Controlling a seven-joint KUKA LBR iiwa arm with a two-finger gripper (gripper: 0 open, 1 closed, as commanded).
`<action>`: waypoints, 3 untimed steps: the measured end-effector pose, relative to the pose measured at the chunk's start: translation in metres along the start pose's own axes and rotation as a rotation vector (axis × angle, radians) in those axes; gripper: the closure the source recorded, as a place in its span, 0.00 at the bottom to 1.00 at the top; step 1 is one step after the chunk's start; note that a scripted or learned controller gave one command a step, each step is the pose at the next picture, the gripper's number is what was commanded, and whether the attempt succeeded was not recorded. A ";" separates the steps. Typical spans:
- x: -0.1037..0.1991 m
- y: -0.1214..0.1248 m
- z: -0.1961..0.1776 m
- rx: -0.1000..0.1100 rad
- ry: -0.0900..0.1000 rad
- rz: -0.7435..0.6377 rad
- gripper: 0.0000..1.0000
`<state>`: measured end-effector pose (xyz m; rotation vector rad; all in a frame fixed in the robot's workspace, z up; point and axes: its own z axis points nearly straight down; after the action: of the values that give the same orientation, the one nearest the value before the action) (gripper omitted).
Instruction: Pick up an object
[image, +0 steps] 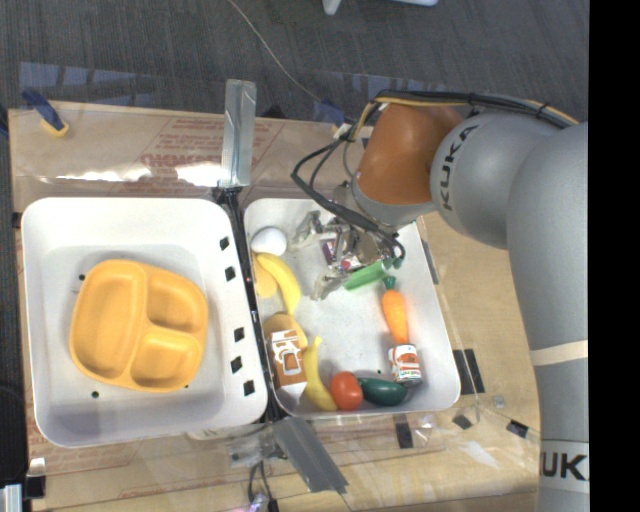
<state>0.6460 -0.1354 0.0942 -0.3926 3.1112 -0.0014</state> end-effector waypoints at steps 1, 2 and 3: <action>0.046 -0.066 0.001 -0.001 0.006 0.115 0.00; 0.104 -0.049 0.000 -0.001 0.003 0.085 0.00; 0.101 -0.048 -0.011 0.001 -0.001 0.077 1.00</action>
<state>0.5599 -0.2070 0.1047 -0.2720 3.1230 -0.0021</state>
